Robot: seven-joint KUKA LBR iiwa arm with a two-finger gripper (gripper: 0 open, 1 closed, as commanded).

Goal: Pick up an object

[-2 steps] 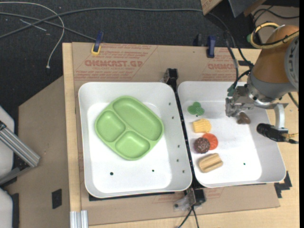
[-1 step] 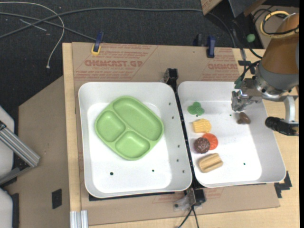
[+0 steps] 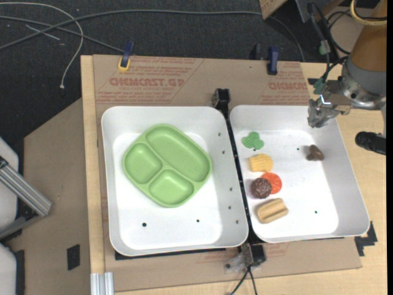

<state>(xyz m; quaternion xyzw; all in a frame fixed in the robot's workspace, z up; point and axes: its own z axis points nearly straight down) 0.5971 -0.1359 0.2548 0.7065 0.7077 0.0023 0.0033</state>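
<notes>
We take the right bin (image 3: 344,223) as our landmark. It sits on a cardboard-covered bench (image 3: 184,78), its left rim just beside the left bin (image 3: 116,226), with a black clamp (image 3: 220,97) at the far end of the seam between them.

Inside the right bin, along its left side, we note a column of small toy foods. Farthest up is a green leafy piece (image 3: 252,141). Just below it lies a yellow corn-like piece (image 3: 261,162). Below that, a dark brown round piece (image 3: 261,188) touches an orange-red round piece (image 3: 272,181) on its right. Nearest the bin's lower rim is a tan bread-roll-like piece (image 3: 271,210), lying at a slight tilt. Apart from the column, toward the bin's upper right, a small dark brown lump (image 3: 315,153) lies alone on the white floor.

The gripper (image 3: 317,117) hangs over the right bin's upper right corner, above and just beyond the brown lump, nothing seen between its fingers. Whether the claw is released or clenched we cannot tell from this angle. The grey arm with its orange band (image 3: 371,48) enters from past the bin's right rim.

The left bin holds a green divided plate (image 3: 167,164) with three compartments, lying flat. Two blue clips (image 3: 127,54) pin the cardboard beyond both bins.
</notes>
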